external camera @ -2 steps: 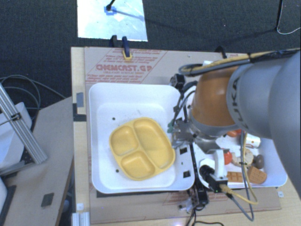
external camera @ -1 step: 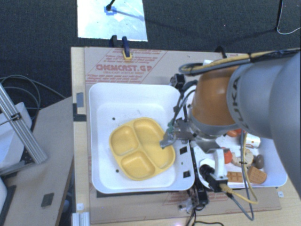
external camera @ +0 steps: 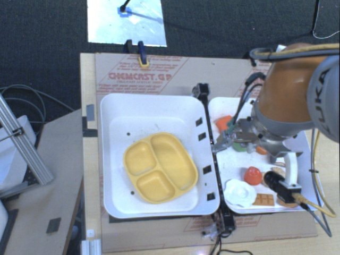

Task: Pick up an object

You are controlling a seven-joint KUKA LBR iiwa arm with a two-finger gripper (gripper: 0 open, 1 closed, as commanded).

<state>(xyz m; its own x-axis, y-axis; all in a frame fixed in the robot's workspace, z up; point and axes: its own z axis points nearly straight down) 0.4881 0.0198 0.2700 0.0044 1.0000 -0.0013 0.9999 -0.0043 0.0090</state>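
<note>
Left bin (external camera: 109, 142) on worktop (external camera: 133, 76): one yellow tray (external camera: 159, 166), three compartments, lay flat, slightly toward 5 o'clock of centre. It looked rigid, wide and shallow, and only its rim would offer a pinch.

Right bin (external camera: 219, 104): claw (external camera: 226, 139) sat low at 9 o'clock, close to the dividing wall. Whether it was spread or closed I could not tell, and nothing was seen held.

- Orange piece (external camera: 223, 123): at 10 o'clock, just beside the claw.
- Green piece (external camera: 240, 146): just beside the claw on its 4 o'clock side, partly hidden under the wrist.
- White piece (external camera: 239, 193): at 7 o'clock.
- Red piece (external camera: 253, 175): near 6 o'clock.
- Brown waffle (external camera: 264, 200): touching the white piece.

Judgement: these were small toy foods, probably light, hard and smooth, so likely to slip. The orange piece seemed the nearest candidate, best taken across its narrow width. The flat white piece and the waffle would be hard to grip.
</note>
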